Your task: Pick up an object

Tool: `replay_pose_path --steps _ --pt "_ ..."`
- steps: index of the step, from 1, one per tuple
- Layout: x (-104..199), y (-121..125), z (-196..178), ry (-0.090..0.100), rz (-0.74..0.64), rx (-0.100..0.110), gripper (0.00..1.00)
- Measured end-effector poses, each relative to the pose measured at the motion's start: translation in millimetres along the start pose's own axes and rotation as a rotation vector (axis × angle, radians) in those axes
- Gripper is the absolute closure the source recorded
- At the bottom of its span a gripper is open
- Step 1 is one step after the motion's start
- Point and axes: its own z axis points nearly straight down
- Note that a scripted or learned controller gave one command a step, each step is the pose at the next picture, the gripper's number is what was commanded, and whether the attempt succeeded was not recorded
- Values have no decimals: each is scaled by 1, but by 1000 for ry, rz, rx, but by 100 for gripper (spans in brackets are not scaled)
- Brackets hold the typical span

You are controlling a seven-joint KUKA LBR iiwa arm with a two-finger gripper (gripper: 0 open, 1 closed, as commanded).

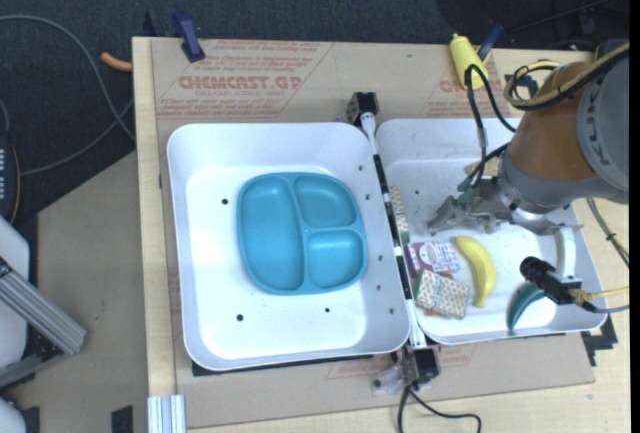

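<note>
**Reaching in the right bin, no grasp seen yet**

Step in hand, as I read it: approach/descent, pre-grasp. The gripper (466, 211) sits over the right bin (420, 146), around mid-bin, w/ the arm coming in from the right edge. Claw state: can't tell, since the metal parts blur together at this angle. Nothing shows clamped in it, so I count no pick as made.

Candidate objs, all in the right bin's near half:
- banana (479, 266), just below the gripper, lying roughly lengthwise toward the near wall
- packet (432, 256), pink/white, just left of the banana, close to or touching it
- cracker pack (443, 293), below the packet, overlapping its lower edge, right beside the banana's lower end
- teal item (524, 307), near-right corner, apart from the rest; can't tell what it is

The left bin (200, 161) holds a blue plate (300, 231), well away from the gripper, so prob. not the target.

Next move calls for: shift toward the near wall to get over the banana or packet, line the claw up across the banana's narrow width, drop, close, then lift. Banana looks the best bet, being rounded and raised off the floor. The flat packs lie flush and may slip. Crowding of those three could mean a nudge instead of a grip.
</note>
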Motion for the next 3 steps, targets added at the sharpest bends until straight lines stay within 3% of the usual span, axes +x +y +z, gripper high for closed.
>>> replay_pose_path --steps 1,2,3 --pt "11 -50 10 0 -1 1 0" --pt "10 -49 0 -2 0 -2 100" --pt "69 1 -91 -1 -4 -1 100"
